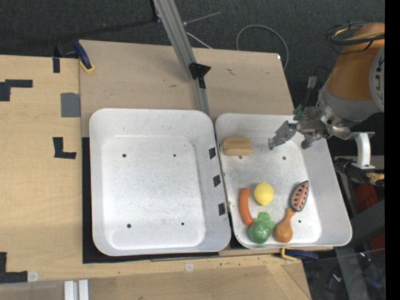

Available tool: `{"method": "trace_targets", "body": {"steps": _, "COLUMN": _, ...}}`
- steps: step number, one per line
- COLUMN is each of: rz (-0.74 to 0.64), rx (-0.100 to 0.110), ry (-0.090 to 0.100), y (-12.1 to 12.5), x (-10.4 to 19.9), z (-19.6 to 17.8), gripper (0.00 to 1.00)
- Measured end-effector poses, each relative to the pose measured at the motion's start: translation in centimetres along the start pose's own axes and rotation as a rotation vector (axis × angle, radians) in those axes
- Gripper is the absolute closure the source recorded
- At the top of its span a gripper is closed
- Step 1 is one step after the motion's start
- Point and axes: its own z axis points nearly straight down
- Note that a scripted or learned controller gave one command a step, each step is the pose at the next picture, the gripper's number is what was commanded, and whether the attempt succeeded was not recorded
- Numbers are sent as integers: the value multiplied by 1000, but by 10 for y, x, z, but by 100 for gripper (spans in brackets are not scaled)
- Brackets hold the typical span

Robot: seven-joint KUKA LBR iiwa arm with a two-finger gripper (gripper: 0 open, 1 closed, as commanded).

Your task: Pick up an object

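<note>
The arm is reaching in from the right with the gripper [291, 136] hanging over the upper part of the right bin [325, 167], and nothing is lying between its 2 fingers, which are standing apart, spread and released. The tan bread-like piece [237, 146] is sitting near it to the left, well clear of the other items, so it is looking like the easiest target (a judgement, not a certainty). To do this step well, the gripper should be centring over that piece, lining its fingers across the short side, then descending straight. The lemon [264, 193], carrot [245, 206], green vegetable [260, 227], watermelon slice [299, 196] and orange gourd [284, 229] are crowding the lower part, making a clean grip there harder. The left bin [100, 167] is sitting beside it.
</note>
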Motion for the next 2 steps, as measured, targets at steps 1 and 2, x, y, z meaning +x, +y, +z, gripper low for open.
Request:
{"method": "trace_targets", "body": {"steps": 1, "rz": 0, "rx": 0, "ry": 0, "y": 0, "x": 0, "z": 0, "gripper": 0}}
{"method": "trace_targets", "body": {"steps": 2, "rz": 1, "rx": 6, "ry": 0, "y": -11, "x": 2, "z": 58, "gripper": 0}}
